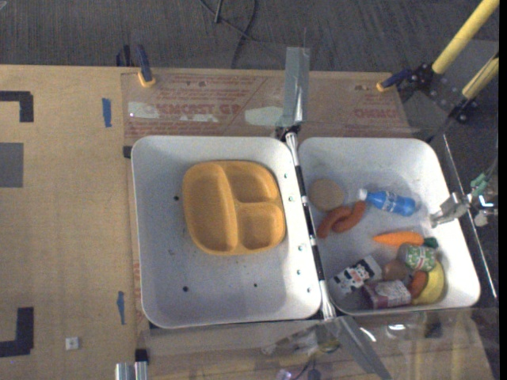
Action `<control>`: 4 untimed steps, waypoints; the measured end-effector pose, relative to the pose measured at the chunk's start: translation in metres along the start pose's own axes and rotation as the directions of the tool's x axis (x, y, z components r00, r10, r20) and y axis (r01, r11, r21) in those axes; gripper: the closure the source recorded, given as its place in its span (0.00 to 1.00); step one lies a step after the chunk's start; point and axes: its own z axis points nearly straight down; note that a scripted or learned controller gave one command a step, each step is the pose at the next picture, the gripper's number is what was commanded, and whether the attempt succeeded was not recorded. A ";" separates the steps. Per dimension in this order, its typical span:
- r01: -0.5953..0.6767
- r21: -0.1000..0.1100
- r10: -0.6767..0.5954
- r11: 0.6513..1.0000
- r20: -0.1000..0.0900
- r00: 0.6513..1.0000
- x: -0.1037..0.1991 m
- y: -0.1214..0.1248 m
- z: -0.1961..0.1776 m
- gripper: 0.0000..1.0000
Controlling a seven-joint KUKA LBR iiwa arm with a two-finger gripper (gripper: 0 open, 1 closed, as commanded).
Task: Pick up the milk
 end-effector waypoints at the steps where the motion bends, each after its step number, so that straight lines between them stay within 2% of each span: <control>1: -0.046 0.001 0.046 0.999 0.000 0.999 0.092 -0.013 0.077 0.00; 2: -0.386 0.001 0.386 0.922 0.000 0.922 0.156 0.016 0.052 0.00; 3: -0.578 0.002 0.578 0.816 0.002 0.816 0.098 -0.013 0.015 0.00; 4: -0.572 0.002 0.572 0.820 0.001 0.820 0.190 0.065 0.059 0.00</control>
